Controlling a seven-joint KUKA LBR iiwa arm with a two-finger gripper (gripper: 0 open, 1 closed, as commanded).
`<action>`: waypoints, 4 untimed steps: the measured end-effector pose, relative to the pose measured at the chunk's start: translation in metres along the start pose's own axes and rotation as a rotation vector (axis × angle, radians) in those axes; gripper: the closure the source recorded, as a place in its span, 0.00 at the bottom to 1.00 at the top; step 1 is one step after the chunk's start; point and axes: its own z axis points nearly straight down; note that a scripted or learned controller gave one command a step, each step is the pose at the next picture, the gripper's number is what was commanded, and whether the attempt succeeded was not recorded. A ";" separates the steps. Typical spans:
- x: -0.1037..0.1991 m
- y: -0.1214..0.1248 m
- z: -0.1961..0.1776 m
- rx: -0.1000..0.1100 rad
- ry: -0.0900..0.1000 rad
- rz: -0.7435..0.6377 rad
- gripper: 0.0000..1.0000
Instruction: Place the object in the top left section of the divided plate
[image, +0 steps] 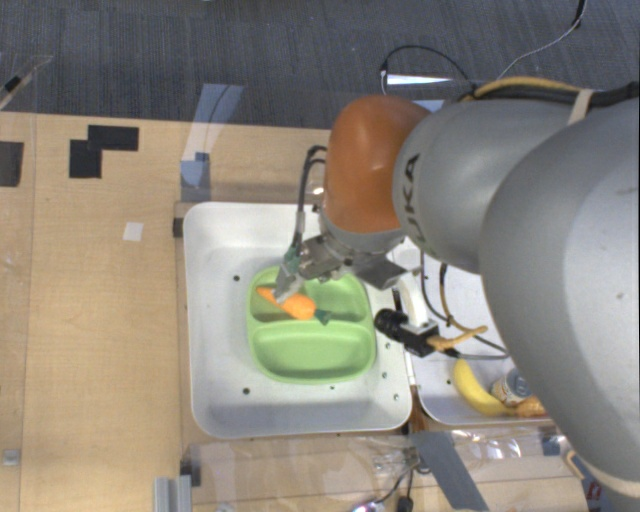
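A green divided plate (312, 350) lies in the left white bin (215, 330). An orange carrot-shaped toy (287, 303) with a green tip lies tilted in the plate's top left section, its tip reaching the divider. My gripper (292, 272) hangs directly over the carrot's upper end, fingers pointing down at it. The big grey arm with its orange band covers the plate's upper right part.
A yellow banana (478, 392) lies in the right bin (440, 405), next to a small round object, partly under the arm. Black cables run past the bins' shared wall. Wooden bench surface spreads to the left.
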 end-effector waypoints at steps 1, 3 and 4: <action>-0.031 0.053 0.005 -0.002 -0.001 0.004 0.00; 0.020 0.079 -0.020 -0.003 0.000 -0.123 0.00; 0.011 0.062 -0.104 -0.005 -0.001 -0.032 0.00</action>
